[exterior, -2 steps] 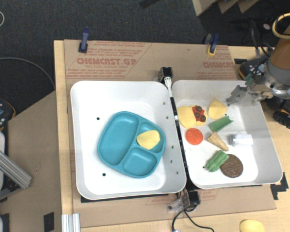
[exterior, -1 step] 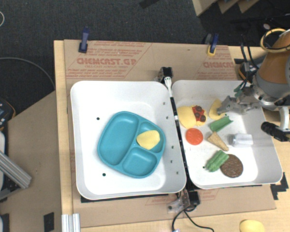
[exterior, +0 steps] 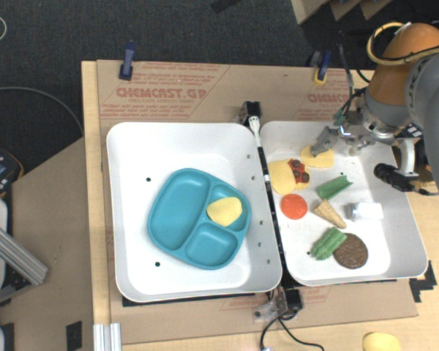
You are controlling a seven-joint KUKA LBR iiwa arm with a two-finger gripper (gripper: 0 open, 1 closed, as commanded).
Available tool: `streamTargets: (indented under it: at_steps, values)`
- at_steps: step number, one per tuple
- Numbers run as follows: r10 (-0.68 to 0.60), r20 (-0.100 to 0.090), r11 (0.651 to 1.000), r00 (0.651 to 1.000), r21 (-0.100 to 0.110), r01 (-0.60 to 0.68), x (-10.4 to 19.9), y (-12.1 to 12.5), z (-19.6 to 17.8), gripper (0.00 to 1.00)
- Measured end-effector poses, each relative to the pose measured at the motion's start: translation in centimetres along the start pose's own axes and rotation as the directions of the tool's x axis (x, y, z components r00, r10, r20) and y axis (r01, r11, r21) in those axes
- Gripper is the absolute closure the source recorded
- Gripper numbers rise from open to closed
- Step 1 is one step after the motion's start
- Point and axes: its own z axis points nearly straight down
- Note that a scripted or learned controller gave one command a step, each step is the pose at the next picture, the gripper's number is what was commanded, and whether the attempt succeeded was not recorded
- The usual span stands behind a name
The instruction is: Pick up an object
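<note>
Yellow food piece [exterior: 319, 156] lies in the right bin [exterior: 395, 265] under the gripper [exterior: 328, 142]. Whether its fingers are apart or together, I cannot tell.

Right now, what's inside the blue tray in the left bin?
One pale yellow food piece lies in the blue tray's right-hand compartment. The other compartments show bare blue. Whatever is under the tray or under that piece is covered.

Red lettering reading "CHEMCAST G P" is printed on the brown board [exterior: 205, 86] just beyond the far rim of the left bin [exterior: 124, 196]. Smaller red lines above and below it, and a partly hidden repeat toward the right, cannot be read.
</note>
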Motion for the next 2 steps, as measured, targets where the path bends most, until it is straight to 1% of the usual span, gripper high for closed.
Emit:
streamTargets:
  at_steps: [1, 2]
  values:
    - [0.006, -0.001, 1.0, 1.0, 0.001, -0.006, 3.3, -6.2, -7.9, 0.0]
    - [0.008, -0.001, 1.0, 1.0, 0.003, -0.008, 4.8, -13.6, -13.4, 0.0]
